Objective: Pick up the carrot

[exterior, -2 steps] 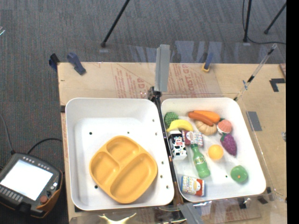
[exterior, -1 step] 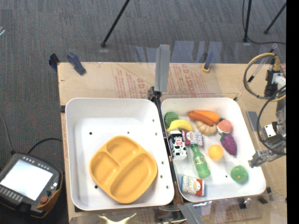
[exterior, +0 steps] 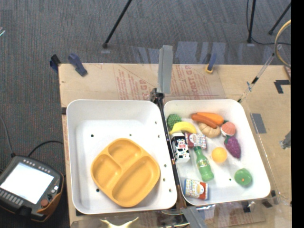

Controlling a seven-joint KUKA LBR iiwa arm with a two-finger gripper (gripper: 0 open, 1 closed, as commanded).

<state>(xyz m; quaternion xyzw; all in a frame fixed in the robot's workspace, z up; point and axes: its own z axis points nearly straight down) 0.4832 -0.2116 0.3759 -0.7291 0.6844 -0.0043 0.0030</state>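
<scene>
Orange and tapered, the carrot [exterior: 208,118] lies on its side at the far end of the right bin [exterior: 254,141], slanting a little, its underside touching a tan, knobbly item [exterior: 209,129] that may be a bread roll or a piece of ginger — the view is too coarse to tell. Just left of it sit a dark green broccoli-like piece [exterior: 174,121] and a yellow banana [exterior: 183,127]; to its right is a pink-red round fruit [exterior: 228,128] above a purple bunch of grapes [exterior: 232,147]. Nearer the camera are a cow-patterned milk carton [exterior: 180,148], a green bottle [exterior: 203,164], an orange [exterior: 219,155], a green apple [exterior: 243,177] and a small drink carton [exterior: 195,188]. The left bin [exterior: 80,127] holds a yellow divided plate [exterior: 126,171]. How the gripper stands — spread or pressed together — cannot be told.
</scene>
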